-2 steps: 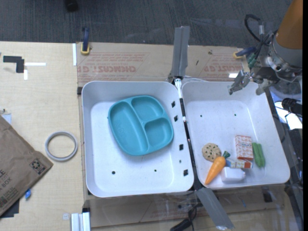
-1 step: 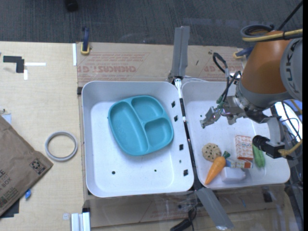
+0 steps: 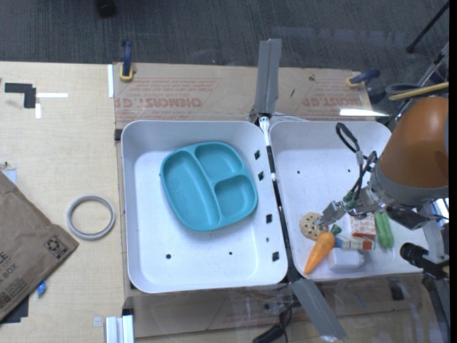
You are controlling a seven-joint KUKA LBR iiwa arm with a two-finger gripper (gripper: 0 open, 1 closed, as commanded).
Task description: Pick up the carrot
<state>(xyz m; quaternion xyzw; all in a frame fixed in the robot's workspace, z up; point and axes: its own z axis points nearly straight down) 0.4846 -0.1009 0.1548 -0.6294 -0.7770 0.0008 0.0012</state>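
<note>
The jaws (image 3: 334,216) hang low in the right bin (image 3: 314,156), just above the fat top end of the carrot (image 3: 319,252). I cannot tell if they are open or closed, and nothing shows between them.

The carrot lies on the bin floor just below the jaws, its thin tip pointing down and to the left. A round cookie (image 3: 309,225) sits just left of the jaws, touching or almost touching the carrot. To the right of the jaws are a green stick-shaped toy (image 3: 383,229), a small red and white box (image 3: 363,226) and a pale block (image 3: 347,259), all close together.

What could go wrong, I think: the jaws may pinch only the carrot's top, and it could slip out or swing. They might also bump the cookie or grab it by mistake, because the toys are so crowded.

The brown cardboard (image 3: 193,91) under the bins has red upside-down letters that look like "CHEMCMT'S". The label on the small box is too tiny to read.
</note>
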